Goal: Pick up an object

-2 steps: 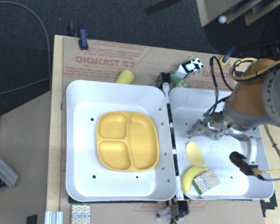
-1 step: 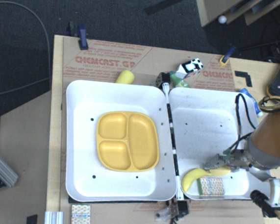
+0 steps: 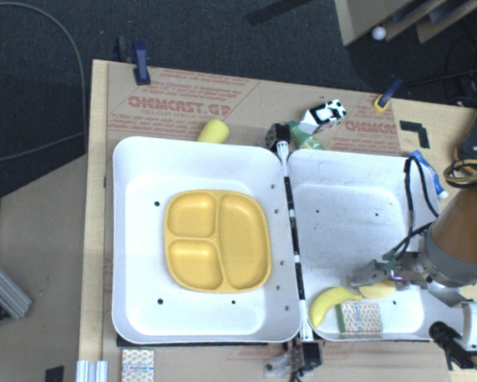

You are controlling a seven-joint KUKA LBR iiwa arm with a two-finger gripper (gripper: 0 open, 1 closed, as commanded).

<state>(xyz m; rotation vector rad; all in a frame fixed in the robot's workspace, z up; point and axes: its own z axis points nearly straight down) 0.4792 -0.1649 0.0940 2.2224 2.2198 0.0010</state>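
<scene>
Yellow: 1 divided plate (image 3: 217,240), 1 banana (image 3: 334,300); 2 white bins (image 3: 135,218).

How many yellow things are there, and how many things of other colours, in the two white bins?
Yellow: 2, the divided plate in the left bin and the banana in the right bin.
Other colours: 1, the small packet beside the banana.
Total: 3
</scene>
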